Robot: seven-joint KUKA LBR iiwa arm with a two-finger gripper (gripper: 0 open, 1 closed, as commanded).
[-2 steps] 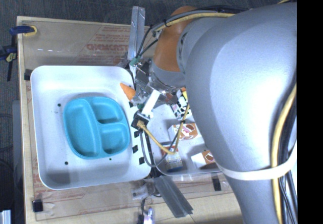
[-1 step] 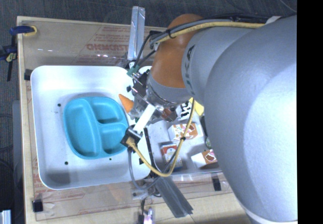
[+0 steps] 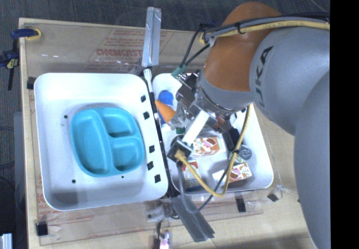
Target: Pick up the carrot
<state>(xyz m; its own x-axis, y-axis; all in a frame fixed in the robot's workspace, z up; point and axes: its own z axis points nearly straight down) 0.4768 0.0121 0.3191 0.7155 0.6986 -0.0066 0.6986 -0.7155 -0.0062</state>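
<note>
While the grey arm with its orange band [image 3: 241,29] reached in from the right, its two-finger gripper [image 3: 180,125] hung low over the left part of the right-hand shallow white bin [image 3: 263,172]. Whether the jaws stood wide or narrow could not be told, since the wrist and its cables hid them from the camera. The orange tapered carrot [image 3: 165,110] lay in that same bin, close against the wall shared with the neighbouring bin, and just beside the gripper on its left; contact between the two could not be made out. A small blue rounded object [image 3: 165,97] sat touching or nearly touching the carrot's upper end. Two flat printed cards with red and white patterns [image 3: 206,145] lay on the bin floor to the right of the gripper, one partly under the arm. A yellow cable [image 3: 205,185] looped from the wrist down across the lower bin floor. The left-hand shallow white bin [image 3: 50,180] held a turquoise plastic plate with three compartments [image 3: 106,140], lying flat near its middle, well apart from the carrot.
</note>
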